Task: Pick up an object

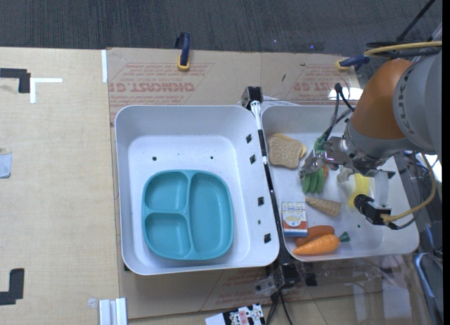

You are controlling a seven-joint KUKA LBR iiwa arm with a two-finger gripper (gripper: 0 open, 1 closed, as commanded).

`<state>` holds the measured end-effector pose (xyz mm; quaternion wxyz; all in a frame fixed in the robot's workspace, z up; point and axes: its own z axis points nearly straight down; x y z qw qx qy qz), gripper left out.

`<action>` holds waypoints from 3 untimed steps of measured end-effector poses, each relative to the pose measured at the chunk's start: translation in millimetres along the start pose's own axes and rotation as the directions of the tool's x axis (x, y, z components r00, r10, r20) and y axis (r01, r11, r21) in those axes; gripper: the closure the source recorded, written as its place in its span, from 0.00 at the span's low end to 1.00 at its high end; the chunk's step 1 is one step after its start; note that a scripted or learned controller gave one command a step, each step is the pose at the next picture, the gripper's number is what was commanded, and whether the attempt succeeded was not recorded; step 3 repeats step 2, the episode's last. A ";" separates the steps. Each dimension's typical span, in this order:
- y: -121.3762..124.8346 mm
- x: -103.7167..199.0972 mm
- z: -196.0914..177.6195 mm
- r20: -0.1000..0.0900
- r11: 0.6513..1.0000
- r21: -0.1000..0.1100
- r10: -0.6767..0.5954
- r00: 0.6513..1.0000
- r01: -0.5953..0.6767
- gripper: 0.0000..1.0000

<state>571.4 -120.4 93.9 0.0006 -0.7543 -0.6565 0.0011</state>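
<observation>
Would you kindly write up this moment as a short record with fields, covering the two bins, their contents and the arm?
left bin: holds a teal divided plate with three compartments
right bin: holds toy foods
bread slice: near the bin's far left corner
green vegetable: just below the gripper
small carton: by the left wall
carrot: at the near edge, a reddish piece touching its far side
yellow item: partly hidden under the arm
gripper: low over the green vegetable
arm: reaching in from the right
</observation>
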 end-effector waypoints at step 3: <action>2.6 78.1 -97.8 0.000 1.000 -0.002 -0.016 1.000 0.016 1.00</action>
